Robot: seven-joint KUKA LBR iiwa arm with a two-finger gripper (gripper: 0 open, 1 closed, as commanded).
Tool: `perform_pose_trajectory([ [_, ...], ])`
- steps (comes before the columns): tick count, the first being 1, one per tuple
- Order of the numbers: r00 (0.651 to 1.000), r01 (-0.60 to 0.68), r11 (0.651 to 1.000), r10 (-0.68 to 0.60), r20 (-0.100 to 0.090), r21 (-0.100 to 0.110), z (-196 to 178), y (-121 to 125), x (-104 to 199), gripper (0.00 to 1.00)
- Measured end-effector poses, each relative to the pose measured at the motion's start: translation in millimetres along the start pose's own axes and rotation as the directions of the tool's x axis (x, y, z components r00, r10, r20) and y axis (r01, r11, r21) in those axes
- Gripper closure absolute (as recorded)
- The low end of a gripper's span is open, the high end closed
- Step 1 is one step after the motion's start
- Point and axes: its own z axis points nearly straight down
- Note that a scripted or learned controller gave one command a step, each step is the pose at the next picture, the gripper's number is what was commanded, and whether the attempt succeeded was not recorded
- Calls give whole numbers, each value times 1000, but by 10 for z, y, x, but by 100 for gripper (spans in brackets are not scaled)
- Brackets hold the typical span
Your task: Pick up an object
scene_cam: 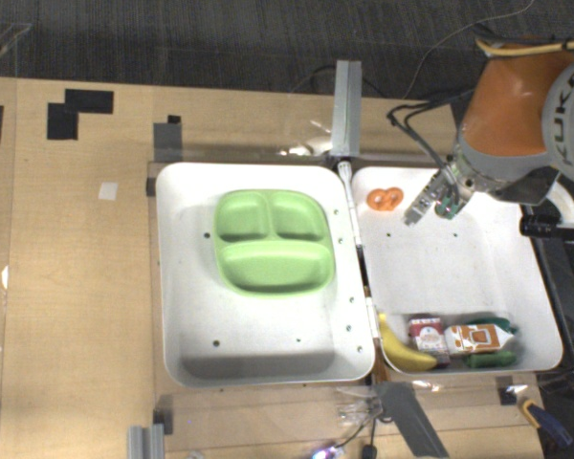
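Note:
The right bin (459,266) holds an orange pretzel-shaped piece (384,199) near its far left corner. Along its near edge lie a yellow banana (402,350), a small red and white packet (427,334), an orange and white carton (474,337) and a green item (488,359). My gripper (432,203) hangs over the far part of this bin, just right of the pretzel piece and apart from it. Nothing shows between its fingers.
The left bin (258,352) bears a green divided plate (273,240) in its middle. A grey metal post (346,108) stands behind the seam between the bins. Black cables (430,113) trail behind the right bin near the arm.

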Motion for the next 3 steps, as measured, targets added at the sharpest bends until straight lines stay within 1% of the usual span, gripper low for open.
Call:
perform_pose_trajectory([
  [1, 962, -273, 962, 273, 0, 1, -146, 186, -214, 100],
  [2, 949, -317, 949, 317, -3, 4, 16, -292, 332, 100],
  [3, 849, -528, 849, 528, 1, 4, -367, -986, -404, 100],
])
